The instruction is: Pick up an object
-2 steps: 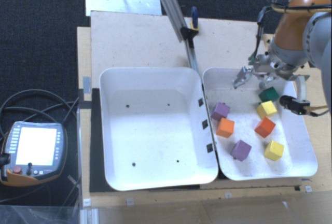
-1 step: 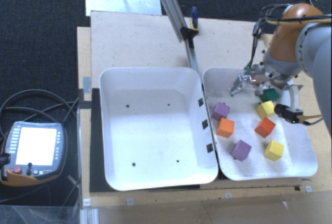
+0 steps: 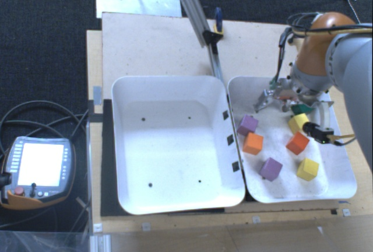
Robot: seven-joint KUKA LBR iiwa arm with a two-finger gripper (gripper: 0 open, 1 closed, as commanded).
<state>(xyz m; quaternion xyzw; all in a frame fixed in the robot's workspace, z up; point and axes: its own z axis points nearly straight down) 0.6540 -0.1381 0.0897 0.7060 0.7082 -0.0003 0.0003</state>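
Observation:
Several small blocks lie in the right bin [image 3: 344, 184]. A purple block [image 3: 247, 124] and an orange block [image 3: 253, 143] sit near its left wall, with a second purple block [image 3: 271, 168] toward the front. On the right are a red block [image 3: 298, 143] and a yellow block [image 3: 308, 169]. Another yellow block [image 3: 298, 122] and a green block [image 3: 302, 108] sit at the back, right under the gripper [image 3: 293, 106]. The gripper hangs low over the bin's back part, and its body hides part of the green block. Nothing can be seen held in it.
The left bin [image 3: 175, 140] stands beside the right one, their walls touching in the middle. A slanted metal pole [image 3: 192, 0] crosses above the bench behind the bins. A teach pendant [image 3: 35, 172] lies on the floor at the left.

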